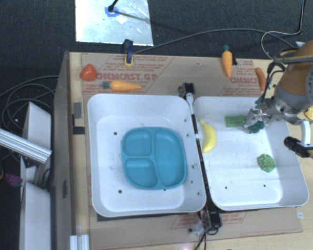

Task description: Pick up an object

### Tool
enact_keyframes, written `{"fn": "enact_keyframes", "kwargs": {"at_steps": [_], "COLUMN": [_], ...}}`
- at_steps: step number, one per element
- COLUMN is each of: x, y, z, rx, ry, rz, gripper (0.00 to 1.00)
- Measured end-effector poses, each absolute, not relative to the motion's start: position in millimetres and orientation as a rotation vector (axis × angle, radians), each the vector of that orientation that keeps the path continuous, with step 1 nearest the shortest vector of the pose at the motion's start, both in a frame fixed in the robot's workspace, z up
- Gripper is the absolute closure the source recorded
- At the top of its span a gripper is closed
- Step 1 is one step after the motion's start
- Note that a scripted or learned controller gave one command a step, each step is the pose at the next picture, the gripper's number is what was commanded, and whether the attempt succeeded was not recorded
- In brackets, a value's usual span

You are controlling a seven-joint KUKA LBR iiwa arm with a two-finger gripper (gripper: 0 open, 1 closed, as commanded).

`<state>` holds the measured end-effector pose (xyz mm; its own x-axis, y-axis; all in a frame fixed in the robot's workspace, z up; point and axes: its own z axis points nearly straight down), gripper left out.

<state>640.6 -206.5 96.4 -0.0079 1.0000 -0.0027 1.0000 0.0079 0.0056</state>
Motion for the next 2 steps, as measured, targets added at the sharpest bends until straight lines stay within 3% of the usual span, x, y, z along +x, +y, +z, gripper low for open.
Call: {"fn": "enact_keyframes", "kwargs": {"at_steps": [1,2], "x": [614.9,591.2], "y": [-178,-108], "z": [151,208], "rx": [2.213,2.214], "ry": [2.225,2.225], "rz": [0.004,0.005], "gripper": [1.0,1.0]}}
